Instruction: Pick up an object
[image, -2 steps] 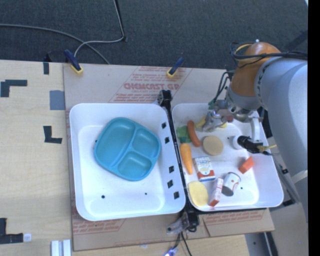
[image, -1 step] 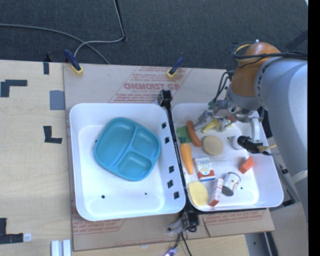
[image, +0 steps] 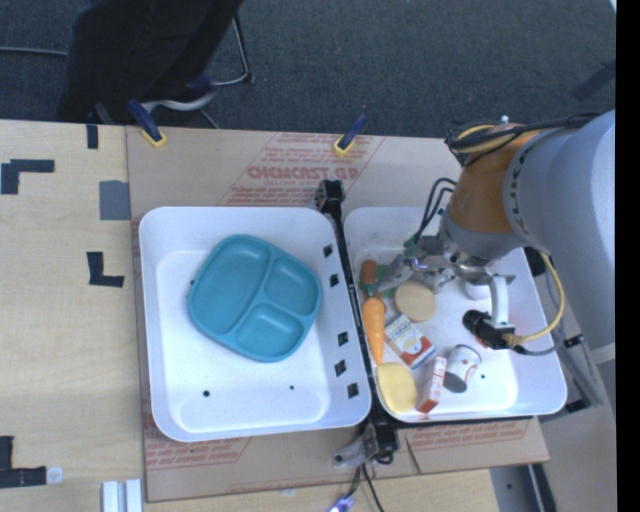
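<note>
My gripper (image: 418, 270), grip state unreadable, hangs in the right bin (image: 535, 395); pale round piece (image: 415, 301) directly below it.

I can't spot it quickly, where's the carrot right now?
The carrot lies in the right bin, along its left wall, in the camera view. A small red and white carton sits on its right and a yellow piece just below.
</note>
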